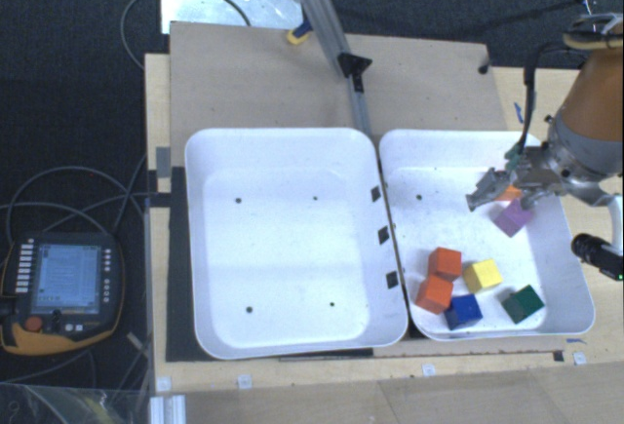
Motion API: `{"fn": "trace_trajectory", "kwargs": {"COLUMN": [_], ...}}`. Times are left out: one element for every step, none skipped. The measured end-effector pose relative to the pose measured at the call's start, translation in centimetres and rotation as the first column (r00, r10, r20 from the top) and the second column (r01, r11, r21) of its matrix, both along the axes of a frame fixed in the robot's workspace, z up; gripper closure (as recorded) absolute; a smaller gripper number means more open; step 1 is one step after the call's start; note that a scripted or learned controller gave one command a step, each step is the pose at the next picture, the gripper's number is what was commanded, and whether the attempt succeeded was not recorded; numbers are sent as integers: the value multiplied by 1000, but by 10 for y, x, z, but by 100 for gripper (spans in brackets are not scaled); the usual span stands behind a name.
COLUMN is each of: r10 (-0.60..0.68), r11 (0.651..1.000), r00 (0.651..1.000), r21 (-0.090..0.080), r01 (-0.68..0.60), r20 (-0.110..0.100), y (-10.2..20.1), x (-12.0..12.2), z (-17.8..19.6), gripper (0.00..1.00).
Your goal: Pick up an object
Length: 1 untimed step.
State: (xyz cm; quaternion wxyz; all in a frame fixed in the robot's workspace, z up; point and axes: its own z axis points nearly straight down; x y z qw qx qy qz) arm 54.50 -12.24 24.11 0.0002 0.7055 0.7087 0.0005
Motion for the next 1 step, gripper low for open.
{"fn": "trace_trajectory", "kwargs": {"r10": [-1], "r11": [1000], "r00": [1000], "r21": [0], "r01": [1], "r20": [1], "y": [0], "x": [0], "z": [0], "gripper": [0]}}
